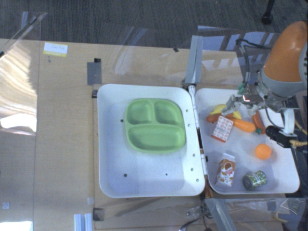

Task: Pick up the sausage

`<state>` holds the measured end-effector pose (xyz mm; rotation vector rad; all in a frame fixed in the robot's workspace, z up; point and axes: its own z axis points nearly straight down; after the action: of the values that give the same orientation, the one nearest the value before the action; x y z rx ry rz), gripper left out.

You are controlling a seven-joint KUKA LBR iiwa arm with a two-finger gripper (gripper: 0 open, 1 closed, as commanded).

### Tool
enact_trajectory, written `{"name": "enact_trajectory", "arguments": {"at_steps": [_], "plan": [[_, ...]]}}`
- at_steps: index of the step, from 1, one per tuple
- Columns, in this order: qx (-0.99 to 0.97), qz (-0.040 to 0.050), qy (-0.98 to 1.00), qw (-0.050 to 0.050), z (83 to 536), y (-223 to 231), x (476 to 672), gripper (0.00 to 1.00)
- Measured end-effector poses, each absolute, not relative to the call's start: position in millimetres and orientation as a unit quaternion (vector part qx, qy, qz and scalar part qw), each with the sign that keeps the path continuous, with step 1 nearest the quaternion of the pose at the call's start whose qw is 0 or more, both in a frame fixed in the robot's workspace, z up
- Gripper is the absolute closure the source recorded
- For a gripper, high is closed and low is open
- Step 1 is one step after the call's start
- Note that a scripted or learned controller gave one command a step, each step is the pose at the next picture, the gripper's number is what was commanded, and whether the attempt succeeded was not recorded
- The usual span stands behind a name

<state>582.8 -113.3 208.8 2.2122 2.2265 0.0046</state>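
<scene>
Over the right-hand bin [288, 189], the gripper [234, 103] hangs low at the bin's upper edge, its thin fingers [229, 106] spread apart with nothing seen between them. Just beneath and beside it lies a tight cluster: a yellow piece [219, 109], a reddish item [213, 118], a red-and-white packet [223, 128] and an orange carrot-like piece [243, 125]. The sausage [259, 121] is judged to be the short reddish-brown piece right of the carrot-like piece, partly hidden under the wrist; this identification is uncertain.

Principal risks:
- Wrong object. The gripper stands nearer the yellow piece and the reddish item than the sausage, so closing here would likely seize a neighbour
- Double grasp. The sausage lies close against the carrot-like piece; spread fingers may straddle both
- Slip. A rounded, smooth body can roll or squirt out of a pinch taken off-centre
- Cable snag. A black connector [278, 135] hangs beside the sausage

Clear of the cluster are an orange ball [263, 151], a small carton [226, 170] and a green can [254, 180]. The left bin [108, 143] holds a green divided plate [155, 125]
</scene>
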Motion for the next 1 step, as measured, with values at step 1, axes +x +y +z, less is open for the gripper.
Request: {"name": "enact_trajectory", "arguments": {"at_steps": [1], "plan": [[0.678, 0.0060, 0.735, 0.009, 107.0, -99.3, 616.8, 0.00]]}}
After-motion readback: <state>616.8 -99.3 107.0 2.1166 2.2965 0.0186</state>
